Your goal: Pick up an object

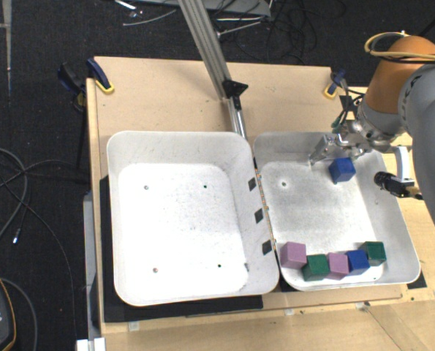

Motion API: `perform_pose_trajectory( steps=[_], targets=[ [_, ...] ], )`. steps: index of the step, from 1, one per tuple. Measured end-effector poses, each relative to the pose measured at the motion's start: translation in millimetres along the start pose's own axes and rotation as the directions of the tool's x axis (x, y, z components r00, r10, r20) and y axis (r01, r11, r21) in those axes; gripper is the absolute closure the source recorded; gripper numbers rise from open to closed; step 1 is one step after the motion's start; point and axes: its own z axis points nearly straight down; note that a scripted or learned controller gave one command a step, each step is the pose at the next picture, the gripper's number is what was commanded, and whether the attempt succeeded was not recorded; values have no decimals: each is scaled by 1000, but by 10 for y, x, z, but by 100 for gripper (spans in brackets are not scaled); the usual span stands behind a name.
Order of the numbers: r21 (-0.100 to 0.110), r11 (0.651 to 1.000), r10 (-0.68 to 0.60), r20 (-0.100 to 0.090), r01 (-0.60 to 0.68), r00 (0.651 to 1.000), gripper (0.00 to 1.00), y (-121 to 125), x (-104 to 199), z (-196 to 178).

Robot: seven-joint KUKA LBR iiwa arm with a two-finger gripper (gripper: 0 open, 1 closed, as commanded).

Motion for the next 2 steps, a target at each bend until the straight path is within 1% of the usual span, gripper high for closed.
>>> perform_pose_trajectory(
  steps=[1,2],
  targets=[
    [6,1000,5,-2,-5,1000,0,-232,129,-1],
    [1,1000,3,0,-3,1000,100,-217,124,-108]
  ],
)
